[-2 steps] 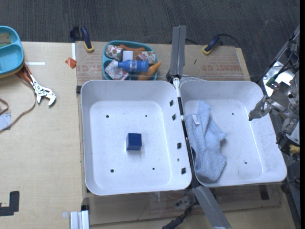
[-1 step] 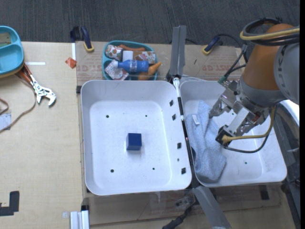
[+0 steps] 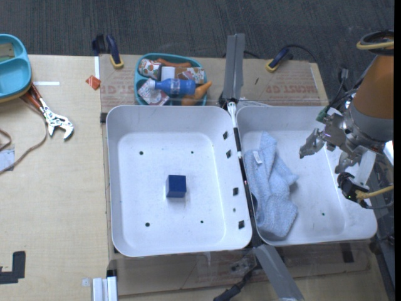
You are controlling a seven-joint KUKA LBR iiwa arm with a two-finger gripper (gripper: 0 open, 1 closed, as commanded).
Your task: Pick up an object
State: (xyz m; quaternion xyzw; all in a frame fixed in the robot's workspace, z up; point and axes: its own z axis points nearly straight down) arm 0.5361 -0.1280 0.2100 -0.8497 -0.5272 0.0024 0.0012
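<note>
Even, bright overhead light; the white bins (image 3: pixel 125 168) look slightly washed out. The blue block (image 3: pixel 177 186) casts barely any shadow. Focus is sharp overall.

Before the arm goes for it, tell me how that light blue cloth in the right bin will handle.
The cloth lies crumpled in folds, so it is probably floppy and will likely drape when lifted. It looks thin, so probably light. A push would likely bunch it rather than slide it.

1 fixed camera looks down aslant on 2 bins (image 3: pixel 119 187).
</note>
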